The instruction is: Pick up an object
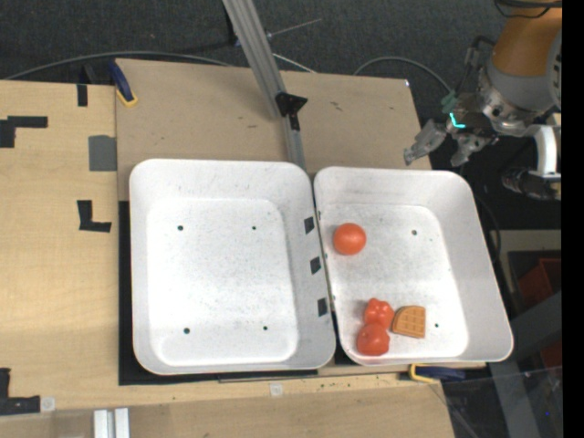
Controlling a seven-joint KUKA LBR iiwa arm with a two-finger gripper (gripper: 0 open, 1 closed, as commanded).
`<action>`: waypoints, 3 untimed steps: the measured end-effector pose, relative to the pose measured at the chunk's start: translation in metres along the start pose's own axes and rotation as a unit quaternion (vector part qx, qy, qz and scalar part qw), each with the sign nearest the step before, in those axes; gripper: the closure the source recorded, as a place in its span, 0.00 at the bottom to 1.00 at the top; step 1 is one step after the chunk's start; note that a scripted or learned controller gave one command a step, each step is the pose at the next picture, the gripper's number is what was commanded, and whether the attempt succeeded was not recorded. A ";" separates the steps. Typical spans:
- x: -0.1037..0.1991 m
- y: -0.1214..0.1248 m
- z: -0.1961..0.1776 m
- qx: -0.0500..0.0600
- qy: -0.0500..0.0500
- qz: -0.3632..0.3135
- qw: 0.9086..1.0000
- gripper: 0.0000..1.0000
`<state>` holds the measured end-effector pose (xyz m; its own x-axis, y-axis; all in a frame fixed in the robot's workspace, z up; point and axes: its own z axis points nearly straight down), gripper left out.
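Note:
In the right bin lie three things: a round orange-red tomato near its left wall, a red pepper-like piece near the front, and a tan waffle-shaped piece touching it on the right. My gripper hangs beyond the right bin's far right corner, above the bench edge, with its two dark fingers spread apart and nothing between them. It is well away from all three objects.
The left bin sits beside the right one, joined by dark clips. A slanted metal pole rises behind the bins. Black tape marks and a blue-yellow clamp lie on the bench at left.

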<state>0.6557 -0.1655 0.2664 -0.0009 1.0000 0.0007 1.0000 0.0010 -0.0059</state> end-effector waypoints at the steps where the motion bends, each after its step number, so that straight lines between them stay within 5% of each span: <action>1: 0.000 0.001 -0.003 -0.002 -0.001 -0.001 1.000 0.00; 3: 0.002 -0.012 0.099 0.001 0.000 0.000 1.000 0.00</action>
<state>0.6427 -0.1634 0.1675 -0.0010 1.0000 0.0003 1.0000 0.0010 -0.0073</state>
